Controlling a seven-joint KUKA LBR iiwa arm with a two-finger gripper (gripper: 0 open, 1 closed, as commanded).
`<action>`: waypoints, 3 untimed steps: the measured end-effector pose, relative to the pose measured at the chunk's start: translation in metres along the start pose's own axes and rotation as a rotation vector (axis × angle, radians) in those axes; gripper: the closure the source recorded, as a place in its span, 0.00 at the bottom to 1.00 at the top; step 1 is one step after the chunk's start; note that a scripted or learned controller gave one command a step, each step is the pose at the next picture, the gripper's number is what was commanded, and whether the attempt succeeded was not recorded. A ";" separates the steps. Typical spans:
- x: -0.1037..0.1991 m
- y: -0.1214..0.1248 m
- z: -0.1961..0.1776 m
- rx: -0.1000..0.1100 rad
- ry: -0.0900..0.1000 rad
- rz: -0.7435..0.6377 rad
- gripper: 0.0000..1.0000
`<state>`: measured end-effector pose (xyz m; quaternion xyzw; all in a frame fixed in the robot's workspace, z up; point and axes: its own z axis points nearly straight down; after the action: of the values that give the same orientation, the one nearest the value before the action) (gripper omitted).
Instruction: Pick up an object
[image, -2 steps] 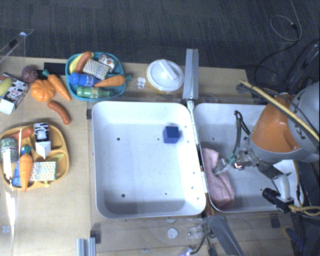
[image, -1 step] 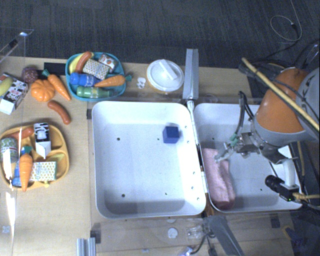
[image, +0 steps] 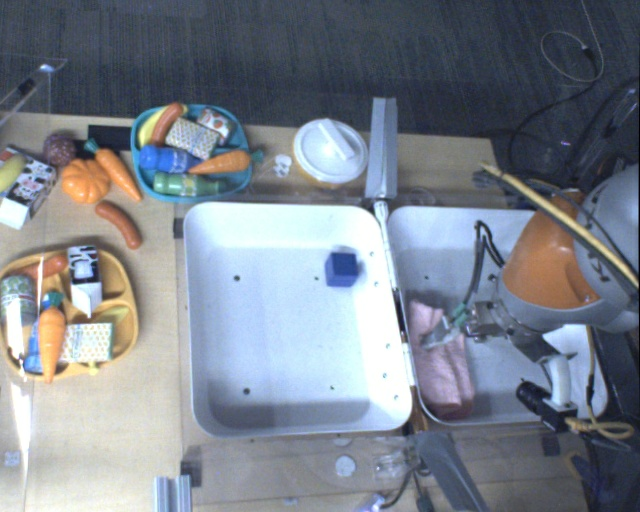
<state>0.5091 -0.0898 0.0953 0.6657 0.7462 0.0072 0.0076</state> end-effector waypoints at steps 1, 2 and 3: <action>0.003 0.004 -0.012 -0.008 0.003 -0.003 1.00; 0.008 0.054 -0.094 0.017 0.003 -0.212 1.00; 0.021 0.167 -0.134 0.016 0.002 -0.194 1.00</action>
<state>0.6697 -0.0499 0.2328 0.5902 0.8072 0.0009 0.0023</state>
